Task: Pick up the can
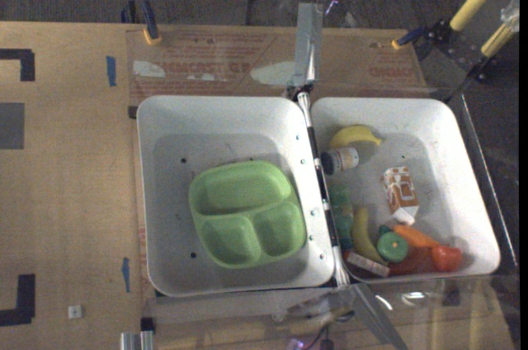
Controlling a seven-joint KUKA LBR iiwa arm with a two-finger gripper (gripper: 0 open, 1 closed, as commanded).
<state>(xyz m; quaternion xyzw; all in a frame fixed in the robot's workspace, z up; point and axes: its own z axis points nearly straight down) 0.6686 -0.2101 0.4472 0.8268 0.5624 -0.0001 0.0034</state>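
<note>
The right bin (450,142) holds a heap of toy food. At its front left corner a short cylinder with a dark red side and a pale rim (367,264) lies on its side; it looks like the can, and other items partly cover it. A round green-topped object (392,246) stands just above it, beside an orange carrot (415,237) and a red tomato (446,257). A yellow banana (363,231) lies along the left wall.
The right bin also holds a second banana (356,135), a small bottle with a dark cap (341,159) and an orange-and-white carton (400,193). A green divided plate (246,212) lies in the left bin (165,134). A metal divider (307,43) stands behind the bins.
</note>
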